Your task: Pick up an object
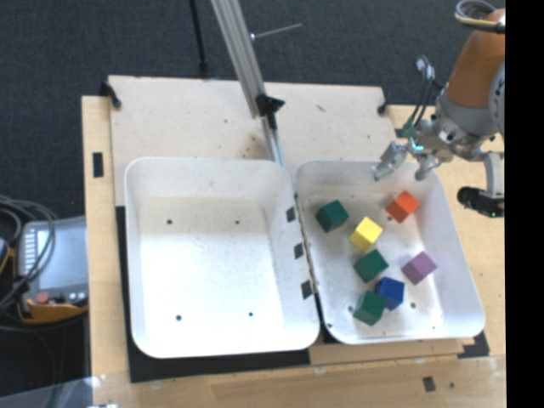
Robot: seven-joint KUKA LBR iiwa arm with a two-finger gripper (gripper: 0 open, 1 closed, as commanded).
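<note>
A pale wooden surface (pixel 212 117) stands on dark carpet, carrying two white bins. The claw (pixel 403 161) hangs spread wide and empty over the right bin's (pixel 459 313) far rim, with the orange cube (pixel 404 205) lying just below it.

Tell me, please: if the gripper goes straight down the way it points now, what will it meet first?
Probably the bare floor of the right bin near its far rim. The gripper stands open, and the orange cube lies just nearer the camera; depth is uncertain.

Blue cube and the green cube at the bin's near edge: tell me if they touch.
Touching. The camera view shows the blue cube pressed against the green cube, with no white bin floor between them.
</note>
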